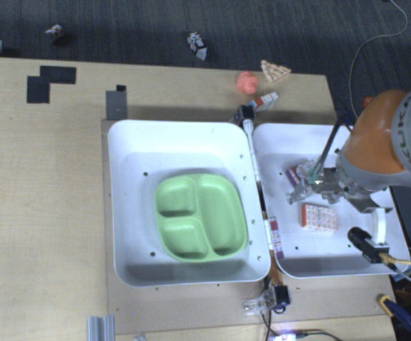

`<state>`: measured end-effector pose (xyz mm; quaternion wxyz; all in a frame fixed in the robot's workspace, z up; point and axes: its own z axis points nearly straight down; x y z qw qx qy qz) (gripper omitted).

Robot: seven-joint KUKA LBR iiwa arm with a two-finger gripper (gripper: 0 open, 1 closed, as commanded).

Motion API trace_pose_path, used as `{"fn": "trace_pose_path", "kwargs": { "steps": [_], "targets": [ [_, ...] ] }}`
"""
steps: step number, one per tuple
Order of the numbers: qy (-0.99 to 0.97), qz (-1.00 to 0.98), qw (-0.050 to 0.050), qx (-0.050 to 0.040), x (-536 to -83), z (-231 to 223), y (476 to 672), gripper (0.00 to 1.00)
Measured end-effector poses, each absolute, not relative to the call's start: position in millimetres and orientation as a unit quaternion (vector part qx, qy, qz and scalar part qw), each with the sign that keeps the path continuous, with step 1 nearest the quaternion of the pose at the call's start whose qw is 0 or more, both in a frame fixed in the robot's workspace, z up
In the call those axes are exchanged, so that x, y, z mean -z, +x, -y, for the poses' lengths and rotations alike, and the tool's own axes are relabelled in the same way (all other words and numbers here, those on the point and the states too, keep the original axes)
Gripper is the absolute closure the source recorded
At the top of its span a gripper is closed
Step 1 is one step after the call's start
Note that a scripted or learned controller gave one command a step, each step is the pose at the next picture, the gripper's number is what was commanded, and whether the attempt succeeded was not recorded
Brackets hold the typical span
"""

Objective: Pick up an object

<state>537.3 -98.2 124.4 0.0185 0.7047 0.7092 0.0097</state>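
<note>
We saw a pale green divided tray [200, 215] in the left white bin [127, 148], a red-and-white patterned packet [320, 218] in the right white bin [276, 141], and a tan bench [42, 212] bearing black patches.

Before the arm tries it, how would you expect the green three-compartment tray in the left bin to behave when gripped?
The green three-compartment tray looks like moulded plastic, so probably stiff and light. It lies flat, so it should slide rather than roll. Its rounded, smooth rim may slip from a pinch.

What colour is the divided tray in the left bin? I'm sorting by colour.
Light green, seen plainly in the camera view: the divided tray.
</note>
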Motion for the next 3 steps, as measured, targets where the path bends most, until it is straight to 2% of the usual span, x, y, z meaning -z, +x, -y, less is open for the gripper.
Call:
{"fn": "trace_pose_path", "kwargs": {
  "steps": [1, 2, 3],
  "targets": [
    [0.707, -0.707, 0.014, -0.0059, -91, 88, 502.1, 0.00],
    [0.707, -0.707, 0.018, -0.0073, -103, 89, 504.2, 1.00],
    [0.706, -0.708, 0.018, -0.0072, -103, 89, 504.1, 0.00]
  ]
}}
